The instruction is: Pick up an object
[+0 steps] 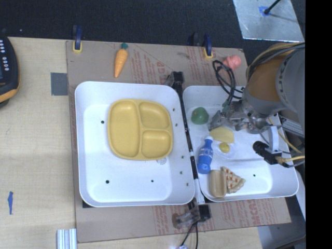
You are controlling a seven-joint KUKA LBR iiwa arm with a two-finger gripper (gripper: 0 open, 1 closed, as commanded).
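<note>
The task looks not finished: no object is lifted yet, as far as I can judge. The gripper [224, 119] is low in the right bin [259, 188], just above the pale yellow wedge [222, 134]; I cannot tell its state. Near it lie a round green ball [199, 115], a blue plastic bottle [205, 156] and a flat pizza slice [231, 180]. The left bin [93, 183] holds a smooth yellow divided plate [140, 128].
</note>
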